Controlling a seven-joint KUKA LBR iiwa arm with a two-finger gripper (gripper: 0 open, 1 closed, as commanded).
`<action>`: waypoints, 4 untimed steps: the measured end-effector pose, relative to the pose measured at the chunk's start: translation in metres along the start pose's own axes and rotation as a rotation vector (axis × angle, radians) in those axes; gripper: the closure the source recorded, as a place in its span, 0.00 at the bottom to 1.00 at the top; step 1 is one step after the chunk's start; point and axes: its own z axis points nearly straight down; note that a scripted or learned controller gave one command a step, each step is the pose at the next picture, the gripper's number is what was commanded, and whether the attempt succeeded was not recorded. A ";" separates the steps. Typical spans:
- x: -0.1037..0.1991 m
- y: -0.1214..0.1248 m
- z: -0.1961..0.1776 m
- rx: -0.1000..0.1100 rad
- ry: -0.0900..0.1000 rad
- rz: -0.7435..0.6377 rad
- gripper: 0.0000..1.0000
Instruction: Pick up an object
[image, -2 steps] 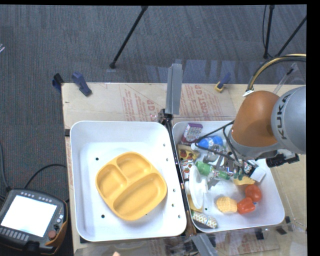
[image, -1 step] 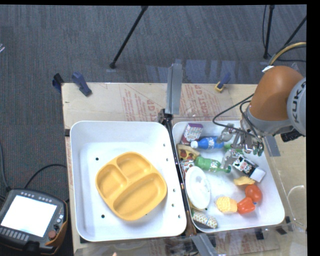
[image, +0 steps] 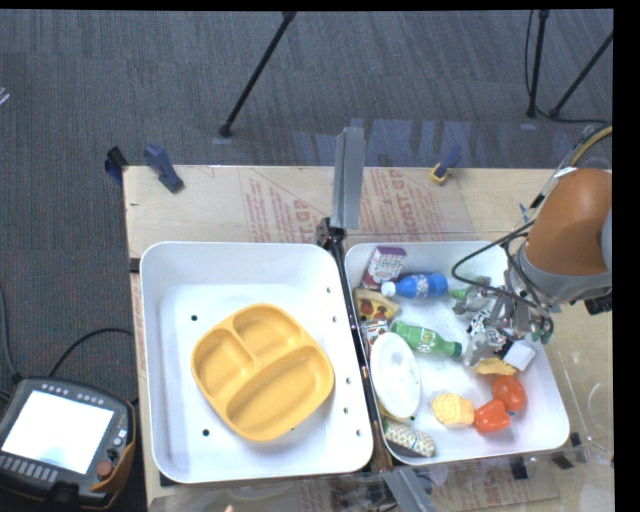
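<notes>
Grey arm's two-finger gripper is low over the right white bin, near its right side; finger state: can't tell. Just below it: red-orange plastic pepper, yellow plastic corn. Green bottle to its left.

A yellow tray lies in the left bin, well left of the end effector. A pendant sits far left and below it, off the surface. Blue clamps grip the surface's far edge.
</notes>
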 end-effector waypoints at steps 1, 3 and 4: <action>0.028 -0.006 -0.001 -0.001 0.000 0.155 0.00; 0.042 0.008 0.000 0.000 0.000 0.250 0.00; 0.005 0.000 -0.026 0.000 -0.006 0.277 0.00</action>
